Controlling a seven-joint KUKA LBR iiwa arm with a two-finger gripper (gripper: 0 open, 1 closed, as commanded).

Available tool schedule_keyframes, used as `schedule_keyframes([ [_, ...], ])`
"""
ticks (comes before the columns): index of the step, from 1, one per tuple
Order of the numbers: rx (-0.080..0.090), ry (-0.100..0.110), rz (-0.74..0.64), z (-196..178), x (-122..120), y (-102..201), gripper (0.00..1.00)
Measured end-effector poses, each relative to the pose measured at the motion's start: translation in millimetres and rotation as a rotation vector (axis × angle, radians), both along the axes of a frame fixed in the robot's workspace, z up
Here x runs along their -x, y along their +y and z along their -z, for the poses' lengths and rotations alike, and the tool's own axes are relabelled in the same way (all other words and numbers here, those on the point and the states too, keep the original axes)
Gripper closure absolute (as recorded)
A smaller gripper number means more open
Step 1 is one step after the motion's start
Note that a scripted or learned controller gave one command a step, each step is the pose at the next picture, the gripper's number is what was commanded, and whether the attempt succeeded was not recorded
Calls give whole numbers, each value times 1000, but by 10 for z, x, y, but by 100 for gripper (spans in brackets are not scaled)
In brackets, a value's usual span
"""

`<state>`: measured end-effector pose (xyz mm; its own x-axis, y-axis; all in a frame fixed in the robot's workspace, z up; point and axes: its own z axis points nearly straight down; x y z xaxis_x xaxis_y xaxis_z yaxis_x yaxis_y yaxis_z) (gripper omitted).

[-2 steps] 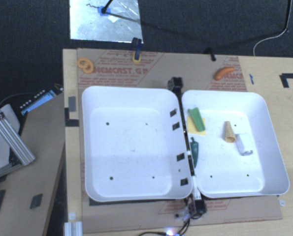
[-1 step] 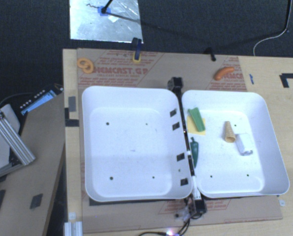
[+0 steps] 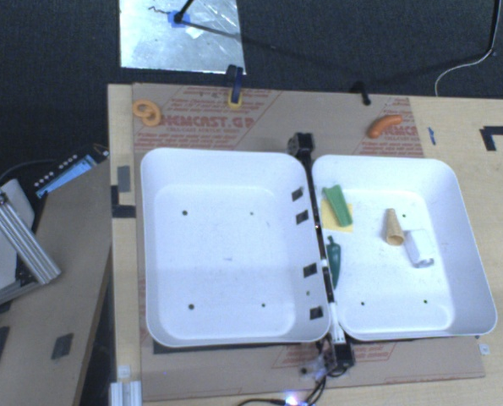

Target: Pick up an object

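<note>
right bin [image 3: 454, 227]: green block [image 3: 336, 205], cone [image 3: 393, 227], white piece [image 3: 418, 248] (touching) | tool: cannot tell

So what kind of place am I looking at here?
Likely a robot test bench in a lab: two white bins on a clamped board, toy food inside, such as a cone, and cables across the dark floor.

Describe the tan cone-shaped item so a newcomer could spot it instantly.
Look in the right bin. Near its middle lies the tan cone, just left of a white cylinder. It alone is tan and tapered; the green block and dark green pepper lie by the divider.
</note>
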<state>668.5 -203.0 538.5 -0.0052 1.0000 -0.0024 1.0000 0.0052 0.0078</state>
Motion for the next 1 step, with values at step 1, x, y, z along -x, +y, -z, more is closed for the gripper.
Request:
schedule_keyframes([
  [1, -6, 16, -3, 1129, -1, 491, 100],
])
